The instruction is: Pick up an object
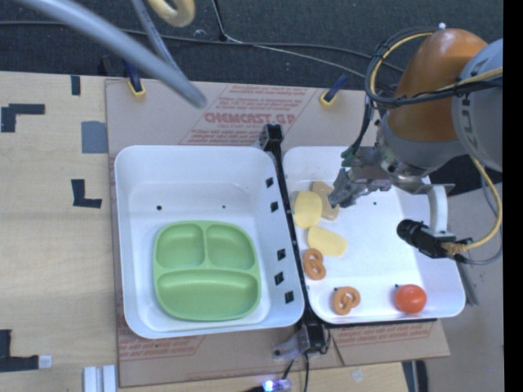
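Where the claw (343, 196) dips into the right bin (377, 243), I cannot tell its state. Just beside it lie a tan chunk (324, 191) and two smooth, pale yellow chips (308, 209). Nearer the front are two knotted pretzels (314, 264) and a glossy red tomato (410, 298). The left bin (135, 186) bears a green divided plate (207, 269).
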{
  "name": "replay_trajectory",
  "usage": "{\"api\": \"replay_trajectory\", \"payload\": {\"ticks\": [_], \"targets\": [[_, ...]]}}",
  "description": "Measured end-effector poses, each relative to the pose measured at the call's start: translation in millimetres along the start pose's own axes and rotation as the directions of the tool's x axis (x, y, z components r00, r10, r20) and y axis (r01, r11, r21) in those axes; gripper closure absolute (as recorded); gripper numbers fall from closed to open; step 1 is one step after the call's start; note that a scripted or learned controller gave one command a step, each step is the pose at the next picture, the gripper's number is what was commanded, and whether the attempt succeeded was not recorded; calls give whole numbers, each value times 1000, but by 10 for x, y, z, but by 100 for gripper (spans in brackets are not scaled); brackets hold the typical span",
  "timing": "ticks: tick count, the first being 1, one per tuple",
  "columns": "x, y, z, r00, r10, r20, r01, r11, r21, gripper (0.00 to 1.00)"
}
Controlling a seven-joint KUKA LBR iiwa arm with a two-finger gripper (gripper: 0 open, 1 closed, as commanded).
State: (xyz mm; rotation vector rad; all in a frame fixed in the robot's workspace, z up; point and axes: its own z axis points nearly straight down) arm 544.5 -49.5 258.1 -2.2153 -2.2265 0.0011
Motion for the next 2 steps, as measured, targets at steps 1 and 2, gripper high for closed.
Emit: {"api": "replay_trajectory", "payload": {"ticks": [1, 2], "targets": [[458, 60, 177, 1000, 1, 1, -1, 1000, 2, 100], [1050, 135, 285, 1000, -1, 0, 1, 1000, 1, 100]]}}
